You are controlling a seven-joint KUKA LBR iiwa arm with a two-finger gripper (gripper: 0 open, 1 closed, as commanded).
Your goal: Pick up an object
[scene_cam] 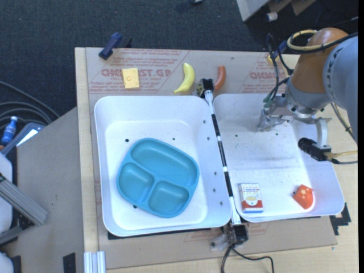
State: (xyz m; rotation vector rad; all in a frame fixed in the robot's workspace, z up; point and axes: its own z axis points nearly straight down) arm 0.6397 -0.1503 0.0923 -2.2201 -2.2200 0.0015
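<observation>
In the right bin [256, 158], a small white and red carton [250, 198] lies near the front edge, and an orange-red toy piece [303, 196] lies to its right. My gripper [271, 120] hangs over the far part of the right bin, well behind both objects. Nothing shows between its fingers. A blue divided plate [157, 177] lies in the left bin [114, 124].
Behind the bins, on the cardboard bench top, lie a yellow banana [185, 78], an orange-red sausage-shaped piece [219, 77], a yellow tag [130, 79] and a dark blue clip [110, 45]. A black divider strip [219, 147] runs between the bins.
</observation>
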